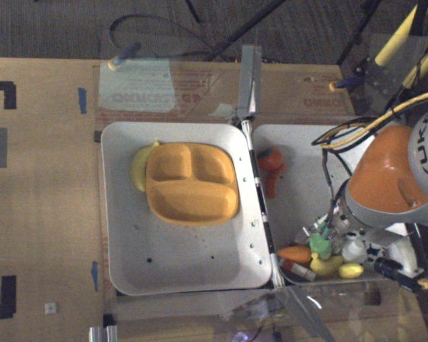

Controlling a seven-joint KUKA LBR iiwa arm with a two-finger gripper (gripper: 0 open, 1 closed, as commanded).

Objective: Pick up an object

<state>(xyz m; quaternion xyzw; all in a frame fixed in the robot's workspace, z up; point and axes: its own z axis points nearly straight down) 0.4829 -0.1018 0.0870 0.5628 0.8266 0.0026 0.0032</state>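
My grey arm with its orange band (385, 173) reaches from the right over the right bin (299, 184). The gripper (329, 232) is low in that bin's front part, right above a pile of small toys. In the pile are a green piece (319, 246), an orange carrot (294, 254), a yellow piece (327, 265), a small yellow lemon (351, 270) and a white piece (354, 250). The green piece lies closest under the gripper. A red toy (271, 161) lies apart by the bin's left wall.
The left bin (185, 262) holds an orange divided plate (192, 182), with a yellow banana (139, 168) sticking out from under its left edge. A metal divider (255, 191) separates the bins. Cables (342, 137) hang off the arm above the right bin.
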